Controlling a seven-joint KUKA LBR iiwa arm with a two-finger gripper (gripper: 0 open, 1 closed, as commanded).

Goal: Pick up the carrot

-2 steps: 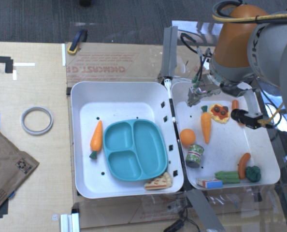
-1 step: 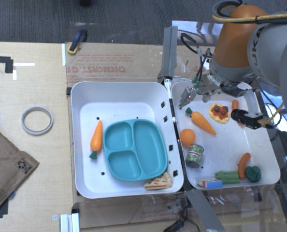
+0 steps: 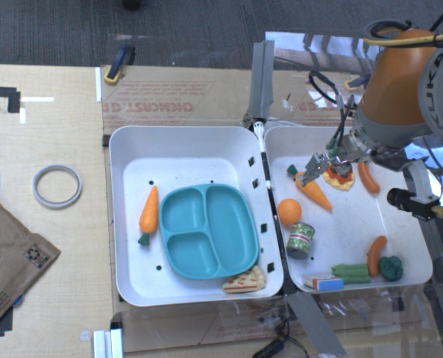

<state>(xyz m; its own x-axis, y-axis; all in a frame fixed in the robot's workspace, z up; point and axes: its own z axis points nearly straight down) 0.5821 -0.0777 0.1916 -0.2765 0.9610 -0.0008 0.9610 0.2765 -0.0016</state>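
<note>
Two white bins sit side by side on the bench, and in the right bin (image 3: 419,271) a carrot (image 3: 315,192) lies slanted near the upper left, clear white floor below it. The gripper (image 3: 313,172) is right on its top end, fingers spread around the tip. An orange (image 3: 289,212) sits just below-left, a pizza slice (image 3: 339,177) just right; the left bin (image 3: 124,200) holds a second carrot (image 3: 148,211) beside a teal tray (image 3: 206,230).

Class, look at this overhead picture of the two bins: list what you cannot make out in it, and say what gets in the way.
- Gripper fingers: too small and cluttered to tell how they stand around the carrot in the right bin.
- Pizza slice: partly covered by the arm.
- Can label: too small to read.
- Arm: cut off by the right edge.
</note>
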